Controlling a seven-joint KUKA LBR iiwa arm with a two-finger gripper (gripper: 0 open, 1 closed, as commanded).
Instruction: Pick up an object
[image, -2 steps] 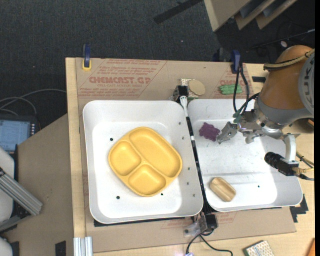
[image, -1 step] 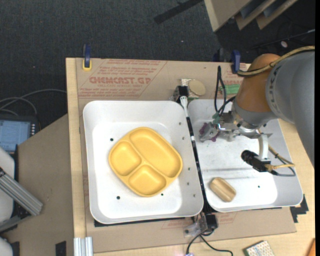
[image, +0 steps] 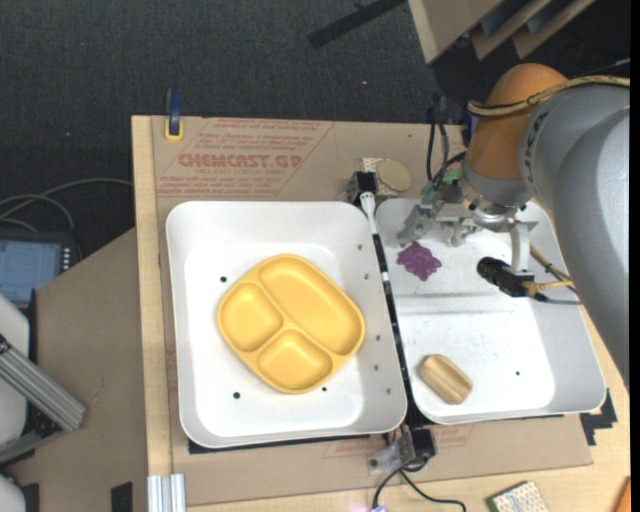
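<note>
Purple object (image: 419, 262) just below-left of your tool (image: 447, 228), right bin (image: 560, 380). Tan block (image: 444, 378) well below it. Tool's state: you cannot tell.

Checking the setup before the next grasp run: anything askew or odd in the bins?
Nothing spilled or damaged. The yellow divided tray sits rotated, askew to the left bin walls. In the right bin, the purple object and tan block lie apart, with the end effector above the purple one.
</note>
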